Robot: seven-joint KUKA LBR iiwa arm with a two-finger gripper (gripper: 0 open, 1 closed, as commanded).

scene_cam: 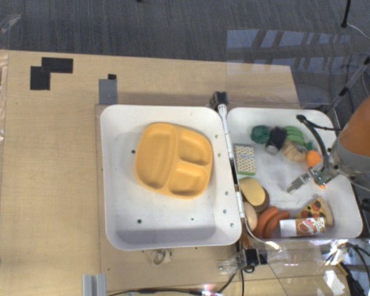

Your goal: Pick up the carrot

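Gripper, grip state indeterminate, sits at seven o'clock of the carrot; crowding neighbours risk a mis-grab.

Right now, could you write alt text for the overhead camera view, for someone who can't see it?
A grey robot arm's end effector hovers in the right white bin, just below a small orange carrot lying among toy foods. The left white bin holds a yellow divided tray. Both bins sit on a wooden bench.
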